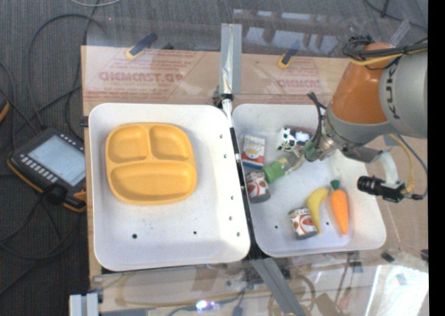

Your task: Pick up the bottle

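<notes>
The bottle [277,169] is small and green with a paler neck. It lies on its side in the right bin [361,238], near the bin's left middle, with its neck pointing up and to the right. My gripper [312,152] hangs low over the bin at the neck end of the bottle, touching it or very close to it. The grey arm with its orange band [361,92] comes in from the upper right and hides the bin's far right corner.
Around the bottle lie a small carton [254,149], a black-and-white cow toy [293,138], a red can [257,186], a banana [317,204], a carrot [338,211] and a second can [302,223]. The left bin [167,238] holds a yellow divided plate [151,163].
</notes>
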Controlling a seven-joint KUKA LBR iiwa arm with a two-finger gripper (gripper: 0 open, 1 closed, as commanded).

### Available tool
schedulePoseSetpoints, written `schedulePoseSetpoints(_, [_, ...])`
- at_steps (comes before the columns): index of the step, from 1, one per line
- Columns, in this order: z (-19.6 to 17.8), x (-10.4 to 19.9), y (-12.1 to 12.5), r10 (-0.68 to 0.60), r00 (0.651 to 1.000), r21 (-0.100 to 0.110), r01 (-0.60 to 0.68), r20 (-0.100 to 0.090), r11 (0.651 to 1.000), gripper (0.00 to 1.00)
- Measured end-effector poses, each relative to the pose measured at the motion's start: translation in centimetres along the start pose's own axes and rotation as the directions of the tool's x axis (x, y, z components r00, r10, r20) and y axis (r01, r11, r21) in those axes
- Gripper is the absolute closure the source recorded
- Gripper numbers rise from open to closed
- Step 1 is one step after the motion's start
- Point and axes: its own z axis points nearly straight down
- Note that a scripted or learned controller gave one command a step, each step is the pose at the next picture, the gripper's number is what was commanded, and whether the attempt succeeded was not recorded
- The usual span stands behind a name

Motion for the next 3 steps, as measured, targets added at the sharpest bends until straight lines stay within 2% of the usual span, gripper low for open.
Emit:
schedulePoseSetpoints(1, [0.0,0.0,0.0,0.001,1.0,0.0,-0.001,0.0,1.0,0.0])
schedulePoseSetpoints(2, [4.1,-1.8,2.3,-0.163,0.986,-0.017,0.164,0.022,0.986,0.0])
schedulePoseSetpoints(3, [4.2,-8.5,4.6,-0.133,0.991,-0.001,0.133,0.006,0.991,0.0])
